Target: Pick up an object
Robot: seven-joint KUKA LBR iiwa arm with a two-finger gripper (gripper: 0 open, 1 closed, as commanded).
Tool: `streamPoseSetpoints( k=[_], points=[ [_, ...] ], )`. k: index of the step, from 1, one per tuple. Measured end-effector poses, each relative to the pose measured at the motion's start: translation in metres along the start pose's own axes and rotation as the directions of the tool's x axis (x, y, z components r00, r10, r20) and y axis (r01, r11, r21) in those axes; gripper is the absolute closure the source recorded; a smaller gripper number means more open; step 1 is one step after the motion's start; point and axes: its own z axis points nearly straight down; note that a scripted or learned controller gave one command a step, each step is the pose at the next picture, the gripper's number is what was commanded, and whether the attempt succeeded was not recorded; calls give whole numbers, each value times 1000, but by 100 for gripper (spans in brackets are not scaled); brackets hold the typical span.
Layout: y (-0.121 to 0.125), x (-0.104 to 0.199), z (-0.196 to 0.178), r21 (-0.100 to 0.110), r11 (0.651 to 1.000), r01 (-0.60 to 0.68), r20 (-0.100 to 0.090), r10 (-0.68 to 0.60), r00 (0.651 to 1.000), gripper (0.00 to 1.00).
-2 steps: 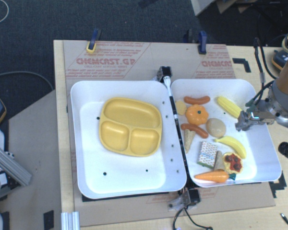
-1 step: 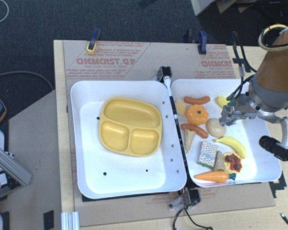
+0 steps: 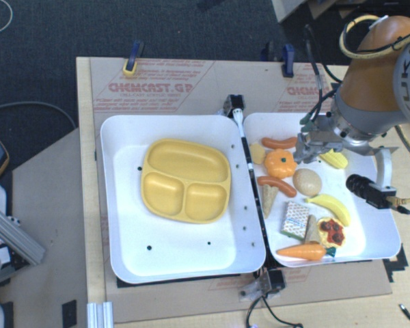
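At the front of the right bin (image 3: 391, 243) lies a carrot (image 3: 302, 252), and just behind it a checkered packet (image 3: 295, 219), a pizza slice (image 3: 332, 231) and a banana (image 3: 331, 208). Further in sit a pale round onion (image 3: 307, 181) and a tangerine (image 3: 280, 162), with a sausage (image 3: 277, 185) beside them. The left bin (image 3: 123, 238) bears a yellow divided plate (image 3: 186, 180). The gripper (image 3: 306, 154) hangs over the back half of the right bin, just beside the tangerine and above the onion. Whether it is spread or closed cannot be told from here, and nothing is seen held. I judge this to be the approach step, with the pick not yet made. The next move calls for settling squarely on one piece (the crowding leaves little margin) before closing and lifting.
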Motion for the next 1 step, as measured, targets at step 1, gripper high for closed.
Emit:
streamPoseSetpoints(
  k=[1],
  points=[
    [24,40,8,1,1000,-2,1,2,1000,100]
  ],
)
